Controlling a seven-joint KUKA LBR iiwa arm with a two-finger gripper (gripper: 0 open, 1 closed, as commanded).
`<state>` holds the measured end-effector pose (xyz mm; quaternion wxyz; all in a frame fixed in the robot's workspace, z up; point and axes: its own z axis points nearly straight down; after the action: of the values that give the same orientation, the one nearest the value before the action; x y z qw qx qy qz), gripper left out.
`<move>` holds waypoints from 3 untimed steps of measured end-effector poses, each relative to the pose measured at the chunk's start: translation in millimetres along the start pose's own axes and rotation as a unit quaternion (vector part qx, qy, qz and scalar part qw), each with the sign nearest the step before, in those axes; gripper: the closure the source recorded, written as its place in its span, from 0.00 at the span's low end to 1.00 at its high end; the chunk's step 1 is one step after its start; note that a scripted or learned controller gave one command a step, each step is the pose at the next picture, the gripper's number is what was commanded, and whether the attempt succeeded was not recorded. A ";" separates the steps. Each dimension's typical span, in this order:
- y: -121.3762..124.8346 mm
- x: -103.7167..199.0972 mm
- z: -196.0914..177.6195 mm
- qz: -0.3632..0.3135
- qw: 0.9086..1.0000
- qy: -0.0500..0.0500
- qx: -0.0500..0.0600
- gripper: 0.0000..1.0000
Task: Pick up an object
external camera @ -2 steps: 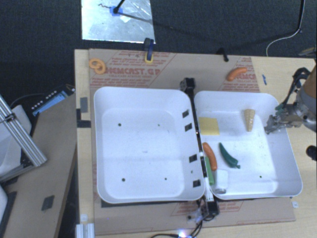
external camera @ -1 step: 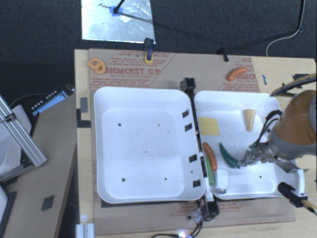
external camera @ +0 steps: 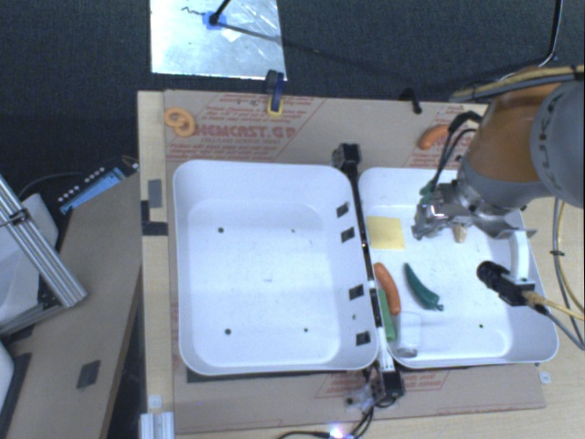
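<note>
My gripper (external camera: 430,222) hangs over the upper middle of the right bin (external camera: 530,341), just right of a flat yellow square (external camera: 385,233). Below it lie an orange carrot-shaped piece (external camera: 388,287) and a dark teal curved piece (external camera: 421,285). A thin green piece (external camera: 391,324) rests along the bin's left wall under the orange one. A small clear item (external camera: 408,347) sits near the front wall. Nothing is seen between the gripper's tips.
The left bin (external camera: 196,186) stands beside the right one, with black clips (external camera: 347,236) along the shared wall. On the cardboard behind the bins lie an orange ring (external camera: 180,122), a blue and yellow clamp (external camera: 274,92) and an orange piece (external camera: 432,136).
</note>
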<state>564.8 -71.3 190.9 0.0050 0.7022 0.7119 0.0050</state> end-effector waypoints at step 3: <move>53.3 238.2 -178.2 -0.001 1.000 0.004 0.003 1.00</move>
<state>612.4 167.6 369.8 0.0005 0.7012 0.7129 0.0059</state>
